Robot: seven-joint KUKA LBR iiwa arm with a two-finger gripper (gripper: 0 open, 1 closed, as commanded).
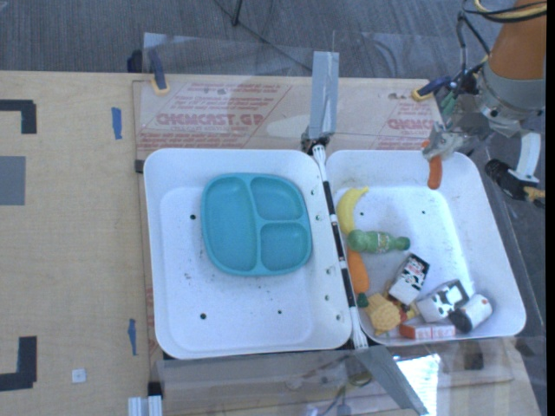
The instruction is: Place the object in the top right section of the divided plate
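Note:
The teal divided plate (257,224) lies in the left bin (173,302), with one long section on its left and two smaller ones on its right. Its top right section (276,199) has nothing in it. My gripper (439,148) hangs over the far edge of the right bin (499,258), well to the right of the plate. A small orange-red sausage-shaped object (434,174) hangs upright from between its fingers, so the gripper is shut on it.
The right bin holds a banana (349,206), a green bottle (377,242), a carrot (357,270), a small milk carton (409,278) and several other toys near its front edge. A grey post (323,94) stands behind the divider between the bins.

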